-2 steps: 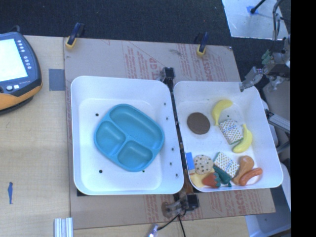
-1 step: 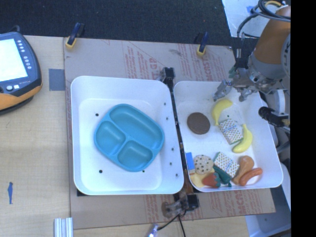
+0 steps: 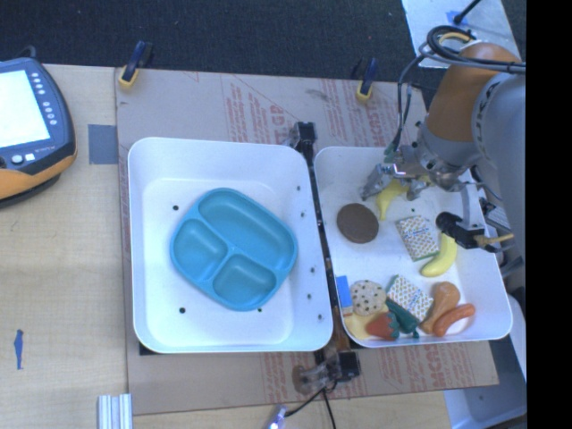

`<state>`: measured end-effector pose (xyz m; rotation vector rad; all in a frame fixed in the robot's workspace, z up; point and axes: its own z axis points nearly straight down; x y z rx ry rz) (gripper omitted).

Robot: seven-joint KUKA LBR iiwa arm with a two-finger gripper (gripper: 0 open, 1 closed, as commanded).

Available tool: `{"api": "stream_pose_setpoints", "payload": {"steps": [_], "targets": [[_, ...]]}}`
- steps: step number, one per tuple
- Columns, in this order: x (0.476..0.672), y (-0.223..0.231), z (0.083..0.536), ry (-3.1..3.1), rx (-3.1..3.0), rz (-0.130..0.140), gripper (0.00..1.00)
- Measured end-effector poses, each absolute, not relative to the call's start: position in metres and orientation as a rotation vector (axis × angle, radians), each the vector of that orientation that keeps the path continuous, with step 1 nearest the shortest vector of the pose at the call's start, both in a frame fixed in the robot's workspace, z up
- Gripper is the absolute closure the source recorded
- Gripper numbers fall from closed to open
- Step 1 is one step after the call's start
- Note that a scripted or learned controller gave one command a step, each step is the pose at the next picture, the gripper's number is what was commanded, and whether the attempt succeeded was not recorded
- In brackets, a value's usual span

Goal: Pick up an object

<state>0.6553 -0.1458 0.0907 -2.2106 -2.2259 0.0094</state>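
Note:
My gripper [image 3: 394, 187] hangs low over the far part of the right bin [image 3: 335, 172], its two fingers spread apart. A small yellow piece [image 3: 386, 202] lies just under and between them, not clamped. Near it in the bin are a brown round cookie [image 3: 358, 223], a checkered cracker [image 3: 417, 237] and a yellow banana [image 3: 441, 256]. At the bin's near side lie a chocolate-chip cookie [image 3: 365, 297], a second checkered cracker [image 3: 407, 292], an orange sausage [image 3: 453, 318] and a red and green piece [image 3: 391, 325].
The left bin [image 3: 147, 239] holds a blue divided plate [image 3: 234, 248]. A control pendant [image 3: 27, 128] rests at the far left of the bench. Clamps [image 3: 134, 65] [image 3: 364, 77] stand on the board's far edge. A black part [image 3: 460, 231] juts over the right bin's right side.

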Motion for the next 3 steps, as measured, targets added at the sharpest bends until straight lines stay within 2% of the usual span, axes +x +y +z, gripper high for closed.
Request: {"api": "stream_pose_setpoints", "payload": {"steps": [1, 2, 3], "targets": [[0.656, -0.138, 0.092, -2.226, -2.210, 0.010, 0.00], [0.653, -0.140, 0.100, -2.217, -2.203, 0.024, 1.00], [0.569, -0.088, 0.192, -2.227, -2.212, 0.007, 1.00]]}}
